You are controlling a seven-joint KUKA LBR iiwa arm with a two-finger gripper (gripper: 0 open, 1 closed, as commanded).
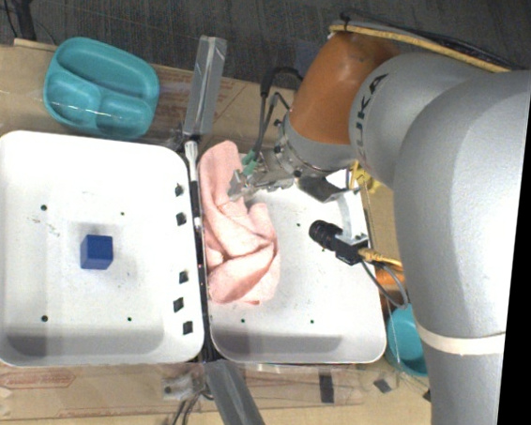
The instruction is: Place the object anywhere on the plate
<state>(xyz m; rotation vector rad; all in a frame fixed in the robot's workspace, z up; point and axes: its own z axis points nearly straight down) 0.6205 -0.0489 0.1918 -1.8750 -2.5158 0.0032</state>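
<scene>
1. The wooden bench (87, 382) shows its pale, worn front edge at the bottom of the view, with a grey metal bracket (234, 404) lying slantwise just below the seam between the two bins.
2. The left bin (11, 303) is shallow, white, glossy plastic with rounded corners. A small blue cube (97, 251), matte and sharp-edged, sits flat on its floor left of centre, well apart from every wall, with bare floor all round it.
3. The right bin (318, 340) is the same shape. Its front and right portions of floor lie bare; small black clips dot the shared rim between the bins.
4. A pink cloth (239, 242), soft and crumpled into folds, lies along the right bin's left wall, stretching from near the far rim to past the middle.
5. The gripper (248, 179) hangs over the cloth's far end, touching or just above it; I cannot tell how it stands, since the metal parts blur together there.
6. The arm (439, 178), smooth grey with an orange band, covers the right bin's far right corner and the whole right side.
7. A teal plate (101, 86), a glossy moulded dish with divided compartments, rests on the bench beyond the left bin's far rim, apart from cloth and cube.
8. Beyond lies dark grey floor.
</scene>
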